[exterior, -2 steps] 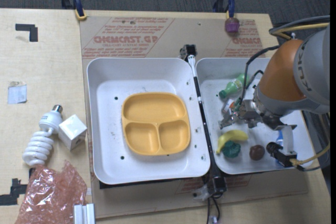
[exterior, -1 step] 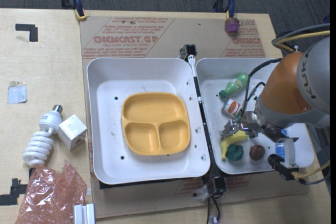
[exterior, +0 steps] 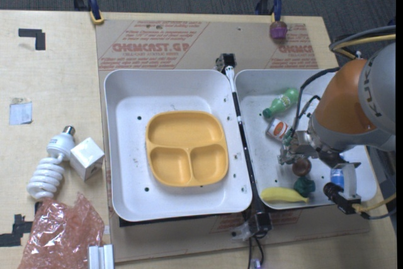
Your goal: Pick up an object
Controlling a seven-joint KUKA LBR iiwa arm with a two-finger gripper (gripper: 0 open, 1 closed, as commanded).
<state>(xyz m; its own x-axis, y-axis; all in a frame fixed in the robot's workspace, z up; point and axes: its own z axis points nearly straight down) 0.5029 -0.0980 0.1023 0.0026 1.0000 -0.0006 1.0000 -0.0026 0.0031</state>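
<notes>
Two shallow white bins are sitting side by side on a table. The left bin (exterior: 126,135) is holding a yellow divided tray (exterior: 187,148). The right bin (exterior: 252,82) is holding a green bottle (exterior: 281,102), a small red-and-white can (exterior: 276,129), a yellow banana (exterior: 284,196), a dark green toy (exterior: 305,186) and a small dark reddish-brown round object (exterior: 301,166). The arm is reaching in from the right, and its gripper (exterior: 295,152) is hanging low over the right bin, so the reach-and-descend step appears to be under way. Whether the jaws are wide or narrow cannot be told from this angle. The round object is lying just below the jaws, apparently not between them. Next, the jaws would likely need centring over one object before closing.
</notes>
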